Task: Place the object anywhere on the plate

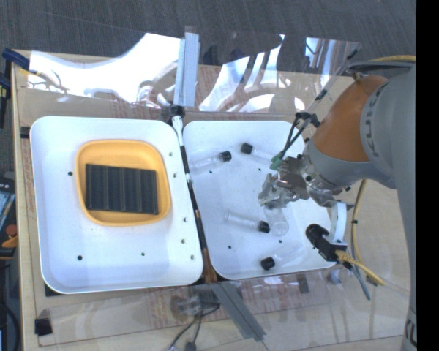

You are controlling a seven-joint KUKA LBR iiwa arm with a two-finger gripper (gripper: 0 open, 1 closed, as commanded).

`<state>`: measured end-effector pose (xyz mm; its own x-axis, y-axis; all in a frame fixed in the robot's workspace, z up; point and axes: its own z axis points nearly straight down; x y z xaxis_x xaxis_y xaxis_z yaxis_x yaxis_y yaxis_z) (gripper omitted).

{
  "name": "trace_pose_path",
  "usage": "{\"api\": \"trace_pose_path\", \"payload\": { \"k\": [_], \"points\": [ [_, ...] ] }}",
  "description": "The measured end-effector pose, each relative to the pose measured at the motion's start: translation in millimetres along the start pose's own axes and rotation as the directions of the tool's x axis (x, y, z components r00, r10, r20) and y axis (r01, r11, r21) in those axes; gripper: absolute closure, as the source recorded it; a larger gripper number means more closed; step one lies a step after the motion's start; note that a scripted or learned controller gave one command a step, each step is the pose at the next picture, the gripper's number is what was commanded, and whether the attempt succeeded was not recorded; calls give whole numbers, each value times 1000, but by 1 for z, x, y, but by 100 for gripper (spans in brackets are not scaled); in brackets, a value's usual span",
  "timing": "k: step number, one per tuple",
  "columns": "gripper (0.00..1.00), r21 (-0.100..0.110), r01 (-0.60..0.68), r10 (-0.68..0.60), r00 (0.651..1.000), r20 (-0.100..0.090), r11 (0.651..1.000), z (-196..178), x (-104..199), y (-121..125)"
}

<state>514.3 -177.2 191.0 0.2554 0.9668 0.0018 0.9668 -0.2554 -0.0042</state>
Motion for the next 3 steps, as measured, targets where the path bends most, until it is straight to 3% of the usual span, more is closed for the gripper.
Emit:
{"api": "trace_pose_path", "payload": {
  "k": [1, 2, 3],
  "points": [
    [100, -1, 176, -176, 984, 2, 984, -60, 46, 50],
    [0, 0, 177, -177, 984, 2, 984, -60, 46, 50],
    [0, 1, 533, -533, 846, 2, 846, -29, 50, 51]
  ]
}}
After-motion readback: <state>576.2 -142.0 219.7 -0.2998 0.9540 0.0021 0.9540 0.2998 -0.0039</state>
